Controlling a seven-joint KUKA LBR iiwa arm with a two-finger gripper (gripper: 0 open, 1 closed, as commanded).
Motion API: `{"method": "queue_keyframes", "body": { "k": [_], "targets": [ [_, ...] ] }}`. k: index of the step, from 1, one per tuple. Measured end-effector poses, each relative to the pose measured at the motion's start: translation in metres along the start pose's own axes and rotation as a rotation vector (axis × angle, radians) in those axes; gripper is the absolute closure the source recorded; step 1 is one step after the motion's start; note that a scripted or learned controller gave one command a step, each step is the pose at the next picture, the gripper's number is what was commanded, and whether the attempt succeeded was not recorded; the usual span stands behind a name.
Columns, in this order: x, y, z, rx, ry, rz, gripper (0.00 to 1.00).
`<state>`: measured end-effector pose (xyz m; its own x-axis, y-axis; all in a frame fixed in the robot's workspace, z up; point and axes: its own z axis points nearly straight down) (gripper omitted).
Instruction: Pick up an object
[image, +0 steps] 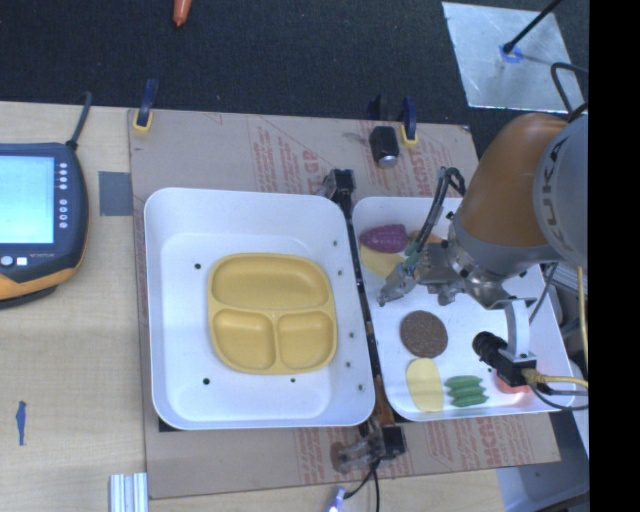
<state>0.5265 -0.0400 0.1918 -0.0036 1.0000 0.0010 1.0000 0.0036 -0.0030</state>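
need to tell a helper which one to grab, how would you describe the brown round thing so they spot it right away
Look in the right white bin, the one the grey and orange arm reaches over. Near its middle lies a flat dark brown disc. It is the one round brown piece; the pieces below it are pale yellow and green.

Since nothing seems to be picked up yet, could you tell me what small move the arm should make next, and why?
Probably shift the gripper toward the purple piece just beyond it, then descend. The gripper sits over the right bin beside that piece, nearer than the brown disc.
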Motion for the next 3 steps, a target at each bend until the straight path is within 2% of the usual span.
{"method": "queue_keyframes", "body": {
  "k": [1,2,3],
  "targets": [
    [-0.065,-0.020,0.101,0.002,-0.002,-0.001,0.00],
    [-0.065,-0.019,0.090,0.003,-0.002,-0.003,1.00],
    [0.005,0.002,0.000,-0.001,0.001,-0.001,1.00]
  ]
}}
